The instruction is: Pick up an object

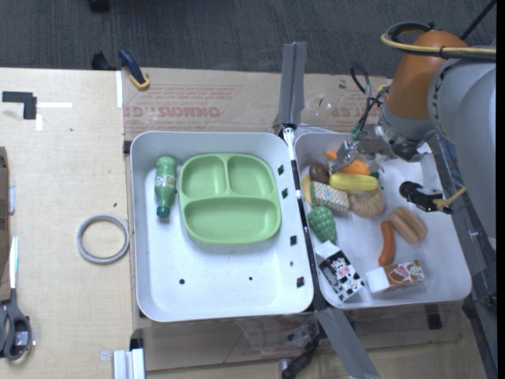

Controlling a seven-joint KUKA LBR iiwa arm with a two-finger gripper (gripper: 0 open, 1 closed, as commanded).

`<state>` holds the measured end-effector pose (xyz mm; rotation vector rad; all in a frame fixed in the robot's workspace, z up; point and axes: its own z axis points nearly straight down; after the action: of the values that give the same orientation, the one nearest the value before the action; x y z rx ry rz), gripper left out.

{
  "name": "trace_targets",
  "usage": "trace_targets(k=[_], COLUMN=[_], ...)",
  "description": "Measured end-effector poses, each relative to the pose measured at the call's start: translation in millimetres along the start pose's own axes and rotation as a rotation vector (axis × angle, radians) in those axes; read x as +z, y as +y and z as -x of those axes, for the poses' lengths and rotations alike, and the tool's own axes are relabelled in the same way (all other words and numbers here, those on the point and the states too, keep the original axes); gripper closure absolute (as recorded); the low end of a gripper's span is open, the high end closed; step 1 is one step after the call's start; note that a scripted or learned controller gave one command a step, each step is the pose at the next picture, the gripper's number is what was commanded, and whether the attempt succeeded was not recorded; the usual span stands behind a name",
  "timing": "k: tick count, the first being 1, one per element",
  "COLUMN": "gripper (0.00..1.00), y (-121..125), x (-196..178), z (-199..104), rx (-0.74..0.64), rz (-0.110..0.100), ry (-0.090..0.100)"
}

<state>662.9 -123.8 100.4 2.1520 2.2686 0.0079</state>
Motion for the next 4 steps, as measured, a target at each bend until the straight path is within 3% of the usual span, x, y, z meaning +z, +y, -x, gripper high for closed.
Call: trace_targets(k=[1, 2, 3, 4], gripper=[1.00, 1.00, 0.00, 0.00], y=[0.6, -4.1, -4.1, -1.4], x=[-10.7, -28.7, -28.5, -0.1], z=[0.6, 8.5, 8.2, -13.3], rx=[-0.001, 0.384, 0.383, 0.060], rz=[0.001, -0.015, -0.015, -0.002], ry=[-0.001, 0.003, 0.003, 0.002])
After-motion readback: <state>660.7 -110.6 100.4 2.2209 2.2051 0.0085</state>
